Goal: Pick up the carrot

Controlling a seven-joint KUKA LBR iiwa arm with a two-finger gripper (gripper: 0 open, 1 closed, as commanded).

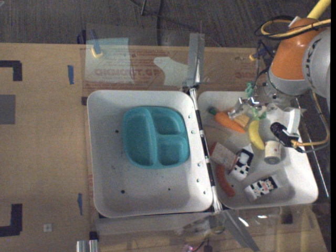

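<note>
2 white bins (100, 193): left has 1 teal tray (155, 136); right has 1 carrot (229, 121), 1 banana (255, 134). Gripper (250, 103) state: can't tell. Cardboard-covered bench (42, 156), dark floor (63, 7).

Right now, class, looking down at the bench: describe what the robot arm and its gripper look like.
The grey KUKA arm has a rounded orange band above the wrist, with yellow and black cables looping around it. Its small metallic gripper carries dark fittings nearby.

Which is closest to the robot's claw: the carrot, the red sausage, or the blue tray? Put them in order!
From the gripper:
1. Carrot, just beside it in the right bin.
2. Red sausage, lower in the same bin.
3. Blue tray, over in the left bin.
</note>
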